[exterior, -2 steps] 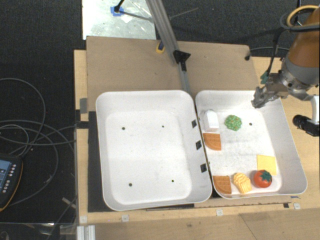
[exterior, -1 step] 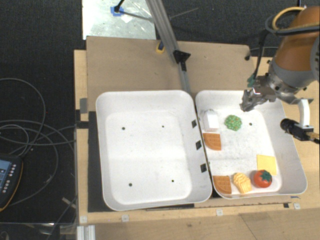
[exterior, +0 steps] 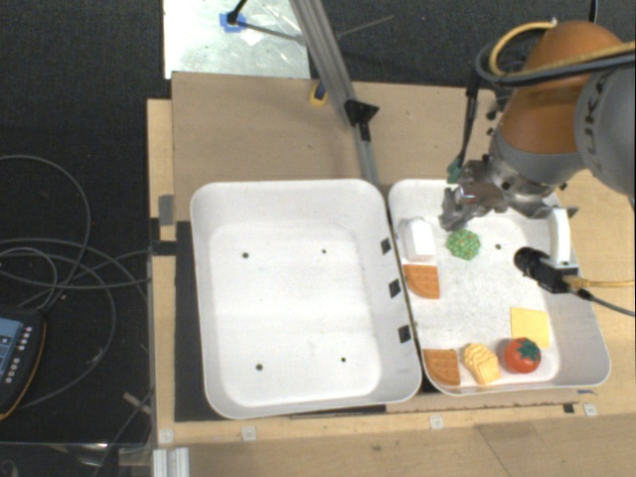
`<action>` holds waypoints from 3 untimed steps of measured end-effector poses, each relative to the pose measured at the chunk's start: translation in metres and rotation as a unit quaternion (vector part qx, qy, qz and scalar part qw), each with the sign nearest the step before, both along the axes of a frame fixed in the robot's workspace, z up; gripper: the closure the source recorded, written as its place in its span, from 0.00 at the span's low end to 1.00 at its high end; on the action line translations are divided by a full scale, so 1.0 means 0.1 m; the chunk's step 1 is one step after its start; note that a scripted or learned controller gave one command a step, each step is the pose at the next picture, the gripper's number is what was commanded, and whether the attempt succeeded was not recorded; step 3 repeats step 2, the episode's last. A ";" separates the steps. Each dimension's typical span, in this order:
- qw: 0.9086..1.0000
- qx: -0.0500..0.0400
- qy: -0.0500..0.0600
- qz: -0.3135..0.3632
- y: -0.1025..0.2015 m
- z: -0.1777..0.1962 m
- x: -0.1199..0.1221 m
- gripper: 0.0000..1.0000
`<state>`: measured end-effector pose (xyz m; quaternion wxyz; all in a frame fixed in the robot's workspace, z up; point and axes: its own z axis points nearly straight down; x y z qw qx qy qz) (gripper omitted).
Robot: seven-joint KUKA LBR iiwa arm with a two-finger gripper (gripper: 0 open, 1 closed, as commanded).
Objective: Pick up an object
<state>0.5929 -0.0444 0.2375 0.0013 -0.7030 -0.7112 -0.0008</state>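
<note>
Hanging just above the green toy (exterior: 463, 243) in the right bin (exterior: 596, 351), the gripper (exterior: 459, 210) might slip off it, since it looks round and bumpy. I cannot tell how the gripper is set.

— What carries everything here?
— A light wooden tabletop (exterior: 258, 127), with a brown board laid over most of it.
— And what sits directly on it?
— Two shallow white bins side by side, touching along their inner edges. The left bin (exterior: 214, 296) is the wider one; the right bin (exterior: 586, 366) lies against it.
— Anything else on the surface?
— A grey metal pole (exterior: 333, 58) slants down to it just behind the bins.
</note>
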 end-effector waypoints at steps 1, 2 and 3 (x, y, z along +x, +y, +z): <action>1.000 0.000 0.000 0.000 0.57 -0.10 -0.09 1.00; 1.000 0.000 0.000 0.000 1.12 -0.18 -0.26 1.00; 1.000 0.000 0.000 0.000 1.12 -0.18 -0.26 1.00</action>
